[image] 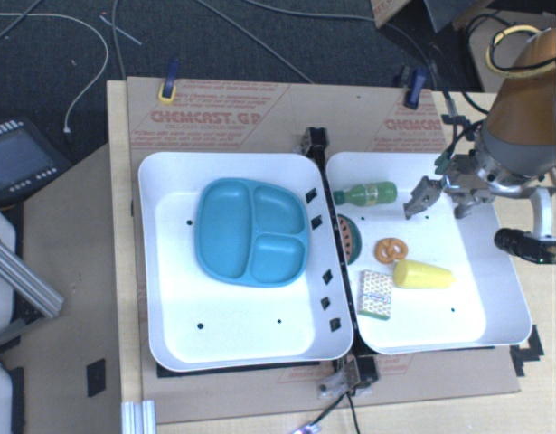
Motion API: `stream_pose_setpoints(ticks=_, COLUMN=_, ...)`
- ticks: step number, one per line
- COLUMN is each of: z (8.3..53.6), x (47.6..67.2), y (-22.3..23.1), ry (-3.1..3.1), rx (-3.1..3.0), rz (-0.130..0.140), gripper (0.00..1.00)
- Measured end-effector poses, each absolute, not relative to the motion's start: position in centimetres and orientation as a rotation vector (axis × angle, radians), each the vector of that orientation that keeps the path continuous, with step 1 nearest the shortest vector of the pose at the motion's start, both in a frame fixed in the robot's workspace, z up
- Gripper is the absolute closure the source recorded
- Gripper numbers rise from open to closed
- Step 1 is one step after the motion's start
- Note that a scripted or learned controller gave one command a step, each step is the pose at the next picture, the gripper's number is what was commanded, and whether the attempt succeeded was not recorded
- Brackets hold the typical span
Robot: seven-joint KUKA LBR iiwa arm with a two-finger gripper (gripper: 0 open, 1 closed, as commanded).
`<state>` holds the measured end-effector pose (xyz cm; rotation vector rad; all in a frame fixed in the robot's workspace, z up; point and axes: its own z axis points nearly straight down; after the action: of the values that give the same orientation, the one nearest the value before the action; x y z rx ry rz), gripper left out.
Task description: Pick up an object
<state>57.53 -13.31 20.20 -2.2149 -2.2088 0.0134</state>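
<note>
My gripper [443, 201] hangs over the upper right part of the right bin [494, 306], fingers spread open with nothing between them. A green bottle [366, 193] lies on its side just left of the gripper. Below it are a small pretzel [391, 250], a yellow block-like object [422, 276] and a checkered packet [376, 294]. A dark round item [348, 238] sits against the bin's left wall.
The left bin [169, 306] holds a blue divided plate [252, 231]. A black divider with clips [327, 242] runs between the bins. Cables [522, 242] and the arm body crowd the right edge. Blue clamps [169, 89] hold the board at the back.
</note>
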Motion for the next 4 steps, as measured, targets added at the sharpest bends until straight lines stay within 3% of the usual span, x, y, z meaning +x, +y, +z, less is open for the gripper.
stream_pose_setpoints(ticks=1, z=21.0, x=57.8, y=-13.3, ry=-2.221, rx=-2.22, rz=0.0, gripper=0.0)
stream_pose_setpoints(ticks=3, z=11.1, x=58.8, y=-13.8, ry=-2.217, rx=-2.218, rz=0.004, gripper=0.0)
stream_pose_setpoints(ticks=4, z=8.4, x=58.8, y=-13.7, ry=-2.219, rx=-2.219, rz=0.003, gripper=0.0)
